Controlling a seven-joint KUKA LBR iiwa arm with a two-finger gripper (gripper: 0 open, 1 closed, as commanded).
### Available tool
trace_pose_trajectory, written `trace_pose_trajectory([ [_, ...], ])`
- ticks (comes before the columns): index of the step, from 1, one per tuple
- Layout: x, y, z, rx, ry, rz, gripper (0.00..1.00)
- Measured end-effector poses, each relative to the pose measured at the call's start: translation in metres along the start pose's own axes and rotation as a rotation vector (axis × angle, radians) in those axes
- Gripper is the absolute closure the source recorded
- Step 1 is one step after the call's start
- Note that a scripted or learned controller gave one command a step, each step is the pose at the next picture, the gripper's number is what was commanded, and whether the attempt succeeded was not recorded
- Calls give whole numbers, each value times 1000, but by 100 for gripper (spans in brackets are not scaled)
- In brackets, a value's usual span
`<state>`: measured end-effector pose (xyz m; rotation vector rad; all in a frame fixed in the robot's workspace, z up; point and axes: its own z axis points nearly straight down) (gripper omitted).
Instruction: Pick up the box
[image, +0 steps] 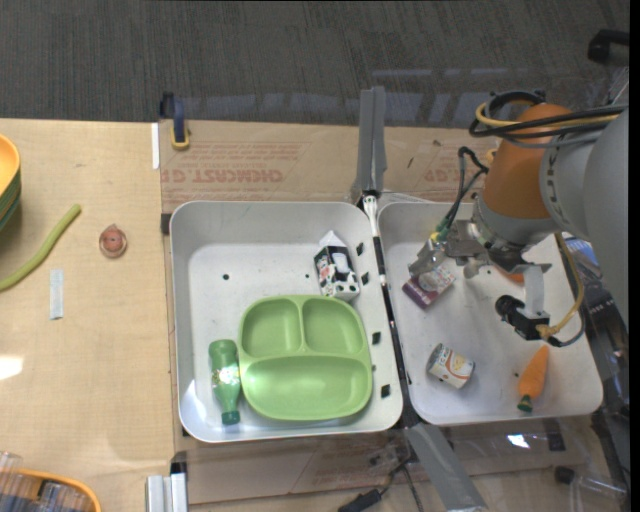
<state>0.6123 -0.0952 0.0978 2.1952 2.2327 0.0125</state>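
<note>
Progress: the tool is low in the right bin, right at the box; in my judgement the pickup is at the grasp stage, not finished.
Done: the arm is over the box, by the look of it.
Left: a sure grip, then the lift clear of the bin.
Tool state: cannot tell; the wrist hides the tips.
Box place: upper left part of the right bin, near the wall shared with the left bin, seemingly on the floor of the bin.
Box axis: long side slants from lower left to upper right.
Box facing: purple side up; which end leads is unclear.
Neighbours: can and carrot lie apart, nearer the front.
</note>
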Motion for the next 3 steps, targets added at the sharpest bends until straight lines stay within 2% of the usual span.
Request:
trace_pose_trajectory([
  [1, 0, 7, 6, 13, 1, 33, 0],
  [2, -2, 7, -3, 13, 0, 35, 100],
  [3, 52, 24, -131, 15, 0, -57, 100],
])
